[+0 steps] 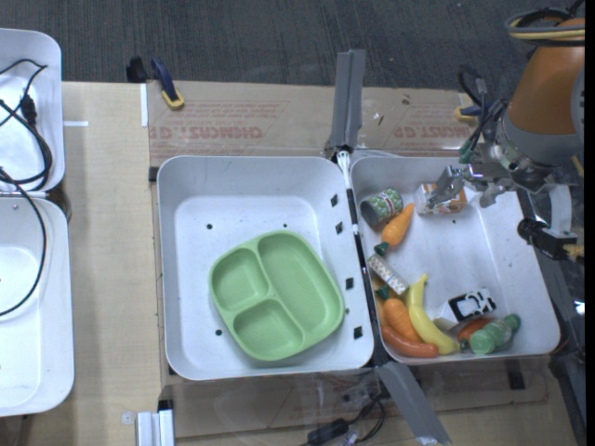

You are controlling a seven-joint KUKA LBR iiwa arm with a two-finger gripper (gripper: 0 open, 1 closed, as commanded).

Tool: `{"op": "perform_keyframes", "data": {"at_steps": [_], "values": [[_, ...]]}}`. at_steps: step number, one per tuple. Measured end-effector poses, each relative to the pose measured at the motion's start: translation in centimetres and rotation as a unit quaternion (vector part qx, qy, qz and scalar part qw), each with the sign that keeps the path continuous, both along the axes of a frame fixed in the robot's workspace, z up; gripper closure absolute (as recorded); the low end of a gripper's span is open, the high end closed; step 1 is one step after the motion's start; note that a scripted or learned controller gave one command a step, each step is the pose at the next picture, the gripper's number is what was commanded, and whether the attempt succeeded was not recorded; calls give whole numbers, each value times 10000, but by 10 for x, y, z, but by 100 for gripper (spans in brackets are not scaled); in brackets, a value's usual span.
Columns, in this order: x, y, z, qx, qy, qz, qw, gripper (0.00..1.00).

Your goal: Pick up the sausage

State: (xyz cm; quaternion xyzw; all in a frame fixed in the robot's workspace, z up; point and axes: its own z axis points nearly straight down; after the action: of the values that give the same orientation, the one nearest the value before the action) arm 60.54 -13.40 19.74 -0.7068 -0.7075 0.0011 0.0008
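- Sausage position: the reddish-orange, smooth, slightly curved toy sausage lay in the right shallow white bin, against its near wall close to the near-left corner.
- Relation to the pincer: the grey arm's two-finger gripper hung over the far part of the same bin, so the sausage lay well apart from it, toward the near wall and a little leftward.
- Long axis: it ran roughly along the near wall, left to right, which I judged would call for fingers set across that line.
- Pincer state: something small, orange and white sat right at the fingertips; whether it was pinched or merely beneath them, I could not tell.
- Crowding: an orange carrot and a yellow banana touched the sausage from the far side, and a green bottle lay just to its right, leaving little room.
- Surface: the bin floor was smooth white plastic; the left bin held a green divided tray.
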Motion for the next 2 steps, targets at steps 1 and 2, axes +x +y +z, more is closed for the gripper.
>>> {"op": "perform_keyframes", "data": {"at_steps": [1, 2], "values": [[-51, -5, -80, -1, 3, -1132, 9936, 0], [-63, 56, -7, -2, -3, -494, 9988, 0]]}}
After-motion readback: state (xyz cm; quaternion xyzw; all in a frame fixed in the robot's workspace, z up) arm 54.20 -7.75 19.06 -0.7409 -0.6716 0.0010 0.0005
